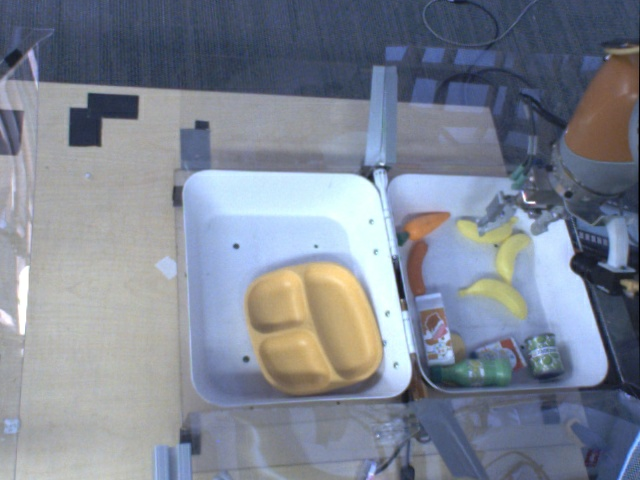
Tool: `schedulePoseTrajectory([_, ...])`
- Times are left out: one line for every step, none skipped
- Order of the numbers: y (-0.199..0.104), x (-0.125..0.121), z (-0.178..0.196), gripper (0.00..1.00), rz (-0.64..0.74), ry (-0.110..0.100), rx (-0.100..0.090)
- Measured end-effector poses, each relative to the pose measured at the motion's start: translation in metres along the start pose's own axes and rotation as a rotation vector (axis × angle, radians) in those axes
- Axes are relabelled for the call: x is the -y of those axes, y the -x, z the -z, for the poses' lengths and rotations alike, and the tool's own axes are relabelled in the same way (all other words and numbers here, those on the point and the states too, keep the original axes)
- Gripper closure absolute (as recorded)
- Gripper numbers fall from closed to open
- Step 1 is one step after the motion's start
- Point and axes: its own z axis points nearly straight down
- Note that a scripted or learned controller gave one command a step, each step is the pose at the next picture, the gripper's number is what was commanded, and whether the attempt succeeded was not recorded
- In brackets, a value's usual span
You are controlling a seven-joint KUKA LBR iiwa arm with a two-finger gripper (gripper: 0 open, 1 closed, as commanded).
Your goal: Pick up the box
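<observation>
Box (433,330) lies at right bin's (596,340) left wall, beside green bottle (470,373); my jaws (520,211), spread and holding nothing, hover over bananas (497,258), so I should cross, align with its narrow sides, descend.

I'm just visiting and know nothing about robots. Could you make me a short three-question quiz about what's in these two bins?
1. True or false: the yellow divided tray lies in the right bin.
2. How many bananas are in the right bin?
3. The small box stands: A) against the right bin's left wall, beside the green bottle; B) on the yellow tray; C) outside both bins.

Key: 1. False, it lies in the left bin. 2. Three. 3. A.
</observation>
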Motion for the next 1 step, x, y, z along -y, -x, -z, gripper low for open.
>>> schedulePoseTrajectory([0.0036,0.0973,-0.0995,0.0,-0.004,0.01,0.001])
